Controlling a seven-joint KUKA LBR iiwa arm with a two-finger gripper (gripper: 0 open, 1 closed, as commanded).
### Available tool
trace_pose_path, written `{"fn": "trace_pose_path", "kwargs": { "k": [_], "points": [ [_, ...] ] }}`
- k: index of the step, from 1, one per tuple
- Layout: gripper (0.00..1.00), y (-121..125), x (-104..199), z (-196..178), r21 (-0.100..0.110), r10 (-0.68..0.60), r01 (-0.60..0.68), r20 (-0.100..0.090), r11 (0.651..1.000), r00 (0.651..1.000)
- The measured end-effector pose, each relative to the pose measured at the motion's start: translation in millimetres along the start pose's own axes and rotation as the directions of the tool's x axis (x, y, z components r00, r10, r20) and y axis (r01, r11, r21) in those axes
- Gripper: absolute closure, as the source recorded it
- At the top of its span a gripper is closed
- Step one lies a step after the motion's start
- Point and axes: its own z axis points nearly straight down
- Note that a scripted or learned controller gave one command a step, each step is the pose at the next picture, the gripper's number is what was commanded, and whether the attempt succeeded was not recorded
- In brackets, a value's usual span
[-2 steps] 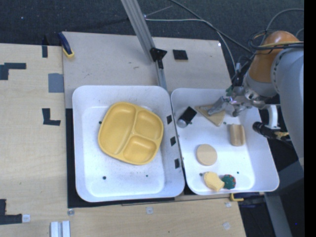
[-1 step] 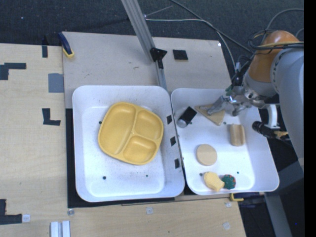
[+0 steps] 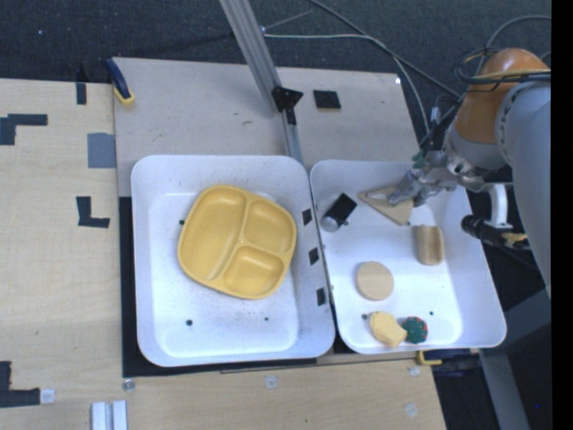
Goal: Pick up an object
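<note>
1. Two shallow white bins are seen side by side on the bench. The left bin (image 3: 148,240) carries a yellow plastic plate with three compartments (image 3: 237,240), which lies slightly tilted.
2. The right bin (image 3: 474,303) carries several small things: a flat tan triangular piece (image 3: 387,206), a short black and silver cylinder (image 3: 337,211), a brown wooden cylinder (image 3: 429,244), a round beige disc (image 3: 375,280), and a yellow lump (image 3: 387,329) touching a small green and red piece (image 3: 414,330).
3. The gripper (image 3: 417,186) is placed over the far right part of the right bin, just at the right end of the tan triangular piece.
4. It cannot be told whether the piece is gripped or only touched.
5. The tan piece is judged to be the object chosen. Its long axis runs left to right, with the point directed to the left, away from the gripper, and the wide end under it.
6. The wooden cylinder lies just nearer to the camera than the gripper, with its long axis running roughly away from the camera.
7. If the grasp is not secure, the flat piece may slip out when it is lifted.
</note>
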Motion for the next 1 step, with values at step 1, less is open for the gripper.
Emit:
{"fn": "trace_pose_path", "kwargs": {
  "k": [1],
  "points": [
    [1.00,3.1,-2.4,-43.0,0.002,0.004,-0.004,-0.001,1.000,1.000]
  ]
}}
